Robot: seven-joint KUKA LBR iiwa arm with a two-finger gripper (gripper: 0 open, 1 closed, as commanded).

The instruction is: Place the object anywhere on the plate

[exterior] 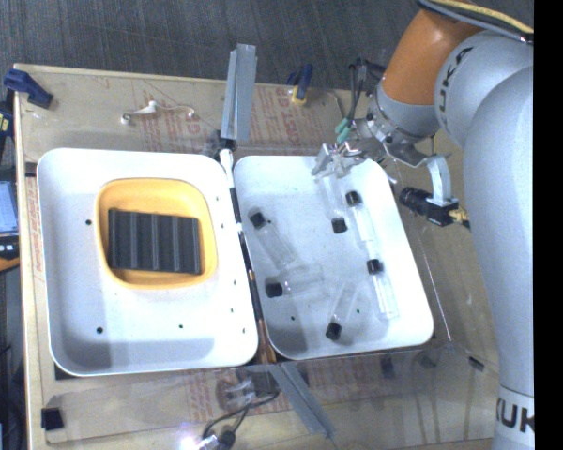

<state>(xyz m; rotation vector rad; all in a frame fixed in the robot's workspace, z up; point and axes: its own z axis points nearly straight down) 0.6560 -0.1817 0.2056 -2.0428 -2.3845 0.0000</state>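
A yellow plate (156, 197) with a dark ribbed centre lies in the left bin (75, 326). Several clear tubes with black caps lie scattered in the right bin (408, 331); one tube (364, 228) runs down the right side, another tube (272, 242) lies near the left wall, and a third tube (342, 307) lies near the front. My gripper (334, 159) hangs over the back edge of the right bin, above the nearest black cap (353, 197). I see nothing between its fingers.
A grey metal bar (236, 92) stands behind the gap between the bins. Blue clamps (300, 81) hold the bench at the back. My arm (479, 157) fills the right side. A black connector (432, 204) sticks out beside the right bin.
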